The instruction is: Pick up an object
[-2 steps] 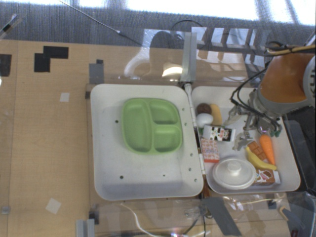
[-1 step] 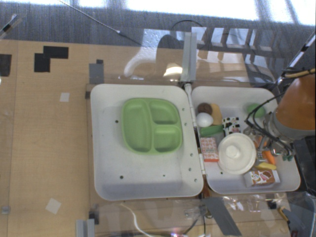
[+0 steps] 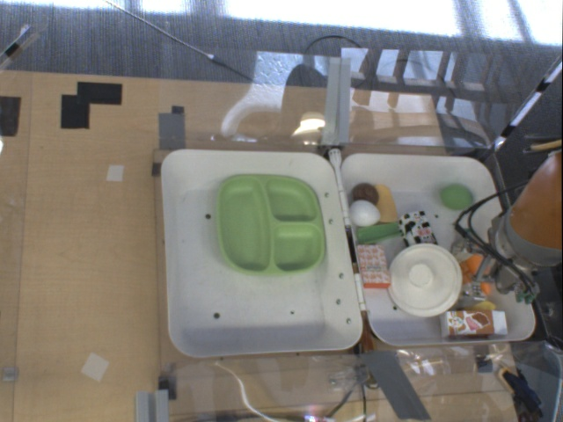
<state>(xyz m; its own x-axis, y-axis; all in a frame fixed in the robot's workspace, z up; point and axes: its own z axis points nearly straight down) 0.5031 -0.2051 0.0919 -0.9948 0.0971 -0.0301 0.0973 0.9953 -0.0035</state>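
Note:
The right bin (image 3: 506, 328) holds several small things. Among them are a brown ball (image 3: 365, 192), a white egg shape (image 3: 364, 212), a green cucumber-like piece (image 3: 378, 232) and a black-and-white patterned box (image 3: 417, 228). A green round lump (image 3: 456, 196) lies at the back. A pink packet (image 3: 373, 265), a round white lid (image 3: 425, 278) and a small carton (image 3: 475, 323) lie toward the front. The arm, with its orange band (image 3: 538, 207), comes in over this bin's right side. My gripper (image 3: 493, 275) hangs low by an orange item (image 3: 472, 265), just right of the white lid.
The left bin (image 3: 189, 306) bears a green divided plate (image 3: 270, 222). A grey divider post (image 3: 337, 104) stands behind the seam between the bins. Black cables (image 3: 479, 214) loop beside the wrist. Wooden bench top (image 3: 79, 262) spreads to the left.

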